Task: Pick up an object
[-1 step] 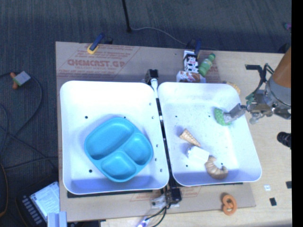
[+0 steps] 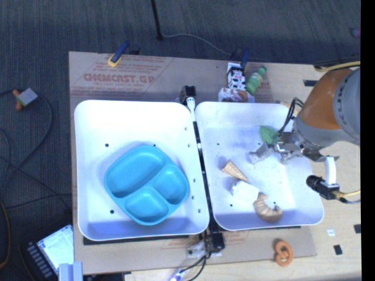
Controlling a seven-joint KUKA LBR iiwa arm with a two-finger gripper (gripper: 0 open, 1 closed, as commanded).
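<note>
Looking down on your bench, you see the grey arm with its orange band (image 2: 321,105) reaching in from the right over the right white bin (image 2: 304,218). Its two-finger gripper (image 2: 262,152) hangs low above the bin floor; you cannot tell from this angle whether it is released or clenched. Just above it lies a small green leaf-like piece (image 2: 269,134), close to the metal tip. Left of the gripper rests a tan waffle cone (image 2: 234,170), with a small white scrap (image 2: 242,188) below it and a brown curved pastry-like toy (image 2: 266,208) near the front wall. The left white bin (image 2: 88,122) holds a blue three-compartment plastic tray (image 2: 146,183).
</note>
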